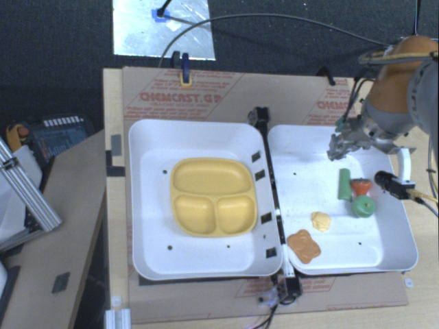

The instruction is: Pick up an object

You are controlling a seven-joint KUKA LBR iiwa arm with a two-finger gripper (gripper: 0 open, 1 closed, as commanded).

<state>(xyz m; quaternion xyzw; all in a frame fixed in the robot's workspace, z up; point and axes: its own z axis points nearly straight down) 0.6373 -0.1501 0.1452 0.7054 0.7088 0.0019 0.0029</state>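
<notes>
Green block (343,184) in right bin (302,149), tool (337,149) above, grip state unclear, board (226,94) printed CHEMCAST.

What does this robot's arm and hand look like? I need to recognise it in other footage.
The arm is grey with a broad orange band above the wrist. Dark cables run along it. Its hand is small, grey metal, with thin fingers.

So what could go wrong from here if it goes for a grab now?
The green block, the red piece and the green ball sit bunched together, so a descent there may nudge neighbours or close on two at once. The ball could roll away. They also lie near the right bin wall, which may crowd the gripper, now hovering above and left of them.
</notes>
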